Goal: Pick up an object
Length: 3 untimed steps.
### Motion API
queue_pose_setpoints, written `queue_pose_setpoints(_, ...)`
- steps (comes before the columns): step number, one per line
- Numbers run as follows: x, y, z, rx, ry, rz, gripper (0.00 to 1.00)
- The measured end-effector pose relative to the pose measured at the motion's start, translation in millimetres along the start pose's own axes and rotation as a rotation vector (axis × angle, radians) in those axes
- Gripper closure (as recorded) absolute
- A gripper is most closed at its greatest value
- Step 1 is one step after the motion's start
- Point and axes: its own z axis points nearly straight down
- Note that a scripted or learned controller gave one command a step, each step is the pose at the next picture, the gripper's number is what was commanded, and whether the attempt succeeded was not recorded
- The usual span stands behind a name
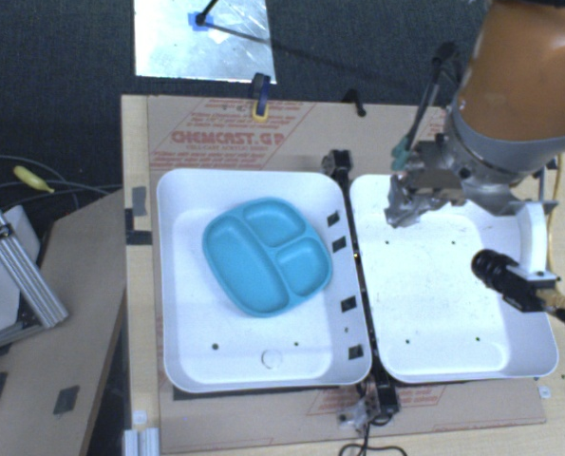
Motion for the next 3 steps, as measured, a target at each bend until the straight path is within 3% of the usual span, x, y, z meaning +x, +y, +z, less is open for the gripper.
queue_pose_setpoints(1, 43.9, -0.2, -43.3, 0.001, 0.001, 0.003, 1.00)
queue_pose_setpoints(2, 51.6, 19.8, -18.3, 0.007, -0.001, 0.006, 1.00)
queue_pose_setpoints(3, 8.8, -1.5, -11.6, 0.006, -0.001, 0.011, 1.00)
